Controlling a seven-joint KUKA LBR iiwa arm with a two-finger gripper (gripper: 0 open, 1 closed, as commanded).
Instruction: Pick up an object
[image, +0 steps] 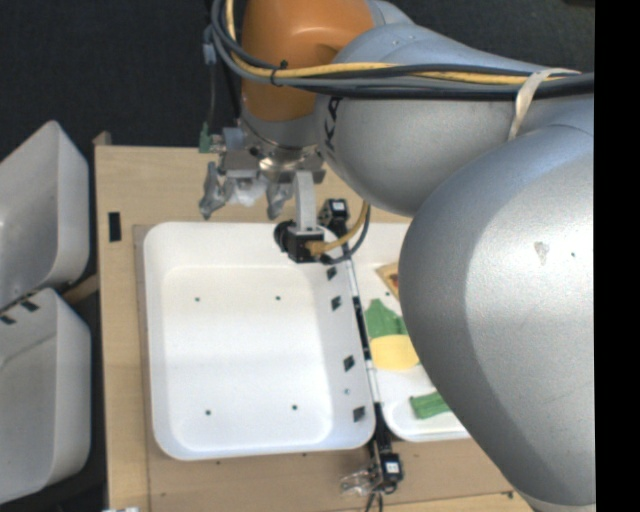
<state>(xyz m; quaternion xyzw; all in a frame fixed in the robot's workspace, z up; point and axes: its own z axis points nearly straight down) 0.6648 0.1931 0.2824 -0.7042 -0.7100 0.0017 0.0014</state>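
Note:
My gripper (245, 198) hangs above the far edge of the left bin (160, 300), under the orange wrist band. Its two fingers (212, 197) stand apart, open, with nothing between them. The loose objects lie in the right bin (400, 428), well right of and nearer than the gripper: a green piece (383, 320), a yellow object (394, 353) just in front of it, and a smaller green piece (428, 405) near the front rim. A tan object (388, 279) peeks out at the arm's edge. The arm's grey body hides most of the right bin.
The divider between the two bins (350, 340) runs down the middle, with black clips along it. White housings (40, 210) stand at the bench's left side. A small metal clip (365, 482) lies on the bench in front of the bins.

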